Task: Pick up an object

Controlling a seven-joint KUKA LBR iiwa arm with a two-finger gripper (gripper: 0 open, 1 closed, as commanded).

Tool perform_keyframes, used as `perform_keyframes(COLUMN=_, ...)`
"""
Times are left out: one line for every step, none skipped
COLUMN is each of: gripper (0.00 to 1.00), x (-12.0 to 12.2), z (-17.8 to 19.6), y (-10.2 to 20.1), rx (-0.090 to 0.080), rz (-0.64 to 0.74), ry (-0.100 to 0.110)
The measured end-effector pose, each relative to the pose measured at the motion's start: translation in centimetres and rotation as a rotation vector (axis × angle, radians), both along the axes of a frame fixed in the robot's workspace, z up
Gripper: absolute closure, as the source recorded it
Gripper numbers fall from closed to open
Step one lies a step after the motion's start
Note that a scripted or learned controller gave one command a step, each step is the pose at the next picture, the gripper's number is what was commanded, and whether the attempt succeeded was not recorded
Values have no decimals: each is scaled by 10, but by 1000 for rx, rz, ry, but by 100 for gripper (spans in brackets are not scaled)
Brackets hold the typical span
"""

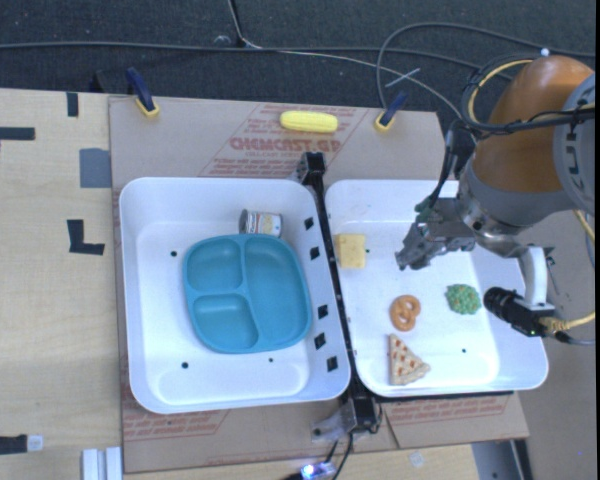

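A light wooden bench (40,298) bearing a cardboard sheet (240,138) stands against dark carpeted floor (130,18) crossed by cables (280,48).

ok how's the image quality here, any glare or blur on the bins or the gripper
Camera view: light is even and soft, with only faint shadows along the inner walls of the left bin and right bin; no harsh glare on the white plastic; the gripper looks slightly soft and dark, so its fingers are hard to make out; the blue plate is reasonably sharp.

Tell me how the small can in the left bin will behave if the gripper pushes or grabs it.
The can lies on its side by the blue plate, so a push would probably roll it. Its curved, shiny wall may slip between the fingers. It looks rigid and unlikely to crush.
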State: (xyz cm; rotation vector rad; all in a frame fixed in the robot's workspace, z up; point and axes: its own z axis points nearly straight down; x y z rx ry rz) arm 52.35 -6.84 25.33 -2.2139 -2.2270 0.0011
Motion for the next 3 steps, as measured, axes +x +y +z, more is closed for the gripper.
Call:
perform_keyframes(gripper=100, x=4, z=-15, y=47, rx=-1, rz=-2, ry=1)
perform_keyframes(gripper=100, x=7, z=-29, y=99, rx=0, rz=0, ry=3)
perform_keyframes(gripper=100, x=8, z=-22, y=158, rx=0, rz=1, ry=0)
